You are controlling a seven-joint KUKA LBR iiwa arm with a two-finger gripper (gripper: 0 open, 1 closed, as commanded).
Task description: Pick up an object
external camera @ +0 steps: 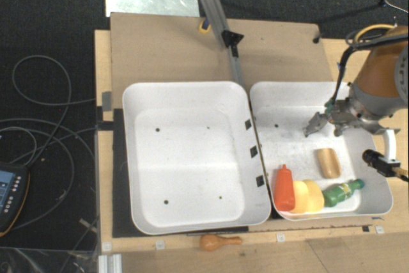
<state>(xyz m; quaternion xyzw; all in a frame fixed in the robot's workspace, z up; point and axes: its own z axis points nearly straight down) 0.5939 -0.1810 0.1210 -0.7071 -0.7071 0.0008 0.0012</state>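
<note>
The right bin (281, 105) holds a red bottle (284, 187), a yellow object (308, 196) and a green bottle (341, 192) in a row along its front wall. A tan bread roll (329, 162) lies just behind them. My gripper (323, 131) hangs over the back right part of this bin, behind the roll and apart from it. Its two fingers are spread open with nothing between them.
The left bin (137, 137) stands beside the right one. A small orange gourd-shaped toy (220, 241) lies on the bench in front of the bins. A grey pole (214, 6) slants in from the back. Cables and a handheld controller (11, 194) lie on the floor at left.
</note>
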